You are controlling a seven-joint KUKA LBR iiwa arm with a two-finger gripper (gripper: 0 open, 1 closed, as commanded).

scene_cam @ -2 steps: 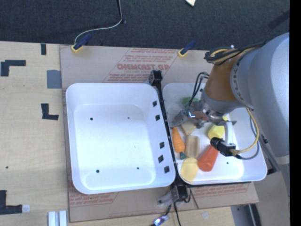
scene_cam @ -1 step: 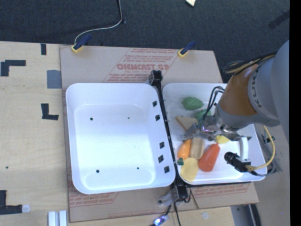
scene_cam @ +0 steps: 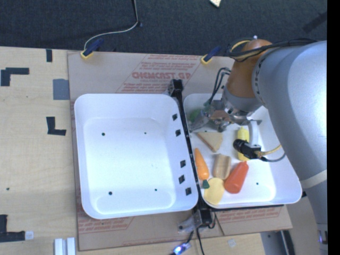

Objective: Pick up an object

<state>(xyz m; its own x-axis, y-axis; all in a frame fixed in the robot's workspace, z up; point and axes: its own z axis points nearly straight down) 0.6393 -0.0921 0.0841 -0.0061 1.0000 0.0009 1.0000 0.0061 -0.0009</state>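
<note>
Camera view looks down on the arm reaching into the right bin [scene_cam: 276, 193], its tool [scene_cam: 215, 118] low over the far left corner. Just below the tool lies a tan wedge [scene_cam: 211, 140], and beyond it, nearer the front, a carrot [scene_cam: 201, 164], a beige block [scene_cam: 221, 166], a red piece [scene_cam: 236, 177] and a yellow piece [scene_cam: 213, 190]. The carrot's long axis runs front to back along the divider. Whether the tool is wide or narrow I cannot tell, nor whether it touches anything. The left bin [scene_cam: 85, 108] sits alongside.
</note>
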